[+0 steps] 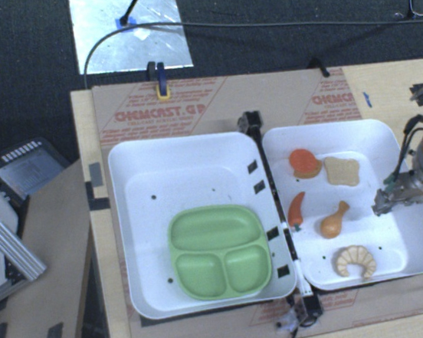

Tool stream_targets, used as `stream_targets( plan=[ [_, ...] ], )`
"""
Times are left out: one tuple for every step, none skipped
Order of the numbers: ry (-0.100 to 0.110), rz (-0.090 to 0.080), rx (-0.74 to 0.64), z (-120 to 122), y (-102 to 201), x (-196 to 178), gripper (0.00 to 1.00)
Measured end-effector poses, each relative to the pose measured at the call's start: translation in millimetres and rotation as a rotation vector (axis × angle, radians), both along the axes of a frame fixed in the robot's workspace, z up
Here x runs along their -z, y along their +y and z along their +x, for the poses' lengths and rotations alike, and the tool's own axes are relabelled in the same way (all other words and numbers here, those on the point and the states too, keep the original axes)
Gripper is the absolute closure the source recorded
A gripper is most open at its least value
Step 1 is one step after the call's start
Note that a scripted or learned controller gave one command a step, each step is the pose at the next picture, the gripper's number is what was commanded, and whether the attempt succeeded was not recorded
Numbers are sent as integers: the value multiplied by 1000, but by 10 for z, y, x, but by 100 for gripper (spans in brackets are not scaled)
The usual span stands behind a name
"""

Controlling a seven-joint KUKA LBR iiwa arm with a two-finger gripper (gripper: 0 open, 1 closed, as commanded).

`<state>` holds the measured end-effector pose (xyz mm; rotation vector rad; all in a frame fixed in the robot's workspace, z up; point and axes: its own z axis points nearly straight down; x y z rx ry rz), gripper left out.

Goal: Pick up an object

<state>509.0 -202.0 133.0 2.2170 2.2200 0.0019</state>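
The right bin [377,135] holds a red-orange tomato [304,163], a slice of toast [342,171], a red chili pepper [297,209], a brown drumstick [333,221] and a croissant [355,260]. My gripper [384,203] hangs at the bin's right side, over the white floor to the right of the drumstick and below the toast. It touches none of the food. Nothing shows between its fingers.
The left bin [138,166] holds a green divided plate [219,250] in its lower half. A black divider [271,195] runs between the bins. Cardboard lies under both. A grey device and metal rail sit at the far left.
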Motion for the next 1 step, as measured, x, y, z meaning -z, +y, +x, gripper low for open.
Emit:
stream_targets(
  plan=[
    [-4,-1,-4,99,42,-592,100]
  ],
)
